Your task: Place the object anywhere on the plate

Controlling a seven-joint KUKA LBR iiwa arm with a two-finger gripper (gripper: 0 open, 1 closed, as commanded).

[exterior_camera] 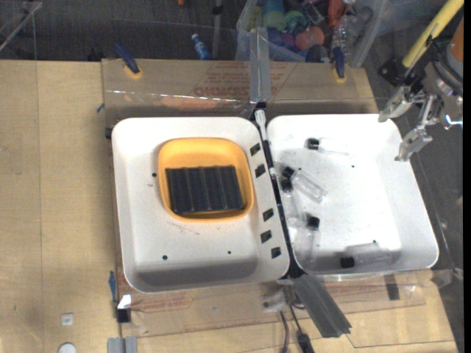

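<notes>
**Hovering at the right bin's far corner, nothing in my tool**

My tool point(413, 127) hangs above the far right corner of the right bin point(412, 234), its two thin metal fingers point(407, 147) spread apart with only air between them. That bin's white floor carries several clear little tubes with black caps: one point(324, 145) near the far wall, one point(303, 184) close to the divider, another point(309, 223) lower down beside the divider, and one point(364, 258) by the near wall. All lie flat and well apart from my tool.

The orange plate point(202, 151) sits in the left bin point(132, 219), a dark ribbed block point(204, 189) resting flat across its middle. Both bins stand side by side on the wooden tabletop point(51, 197), touching along a strip marked with black squares point(266, 215).
</notes>
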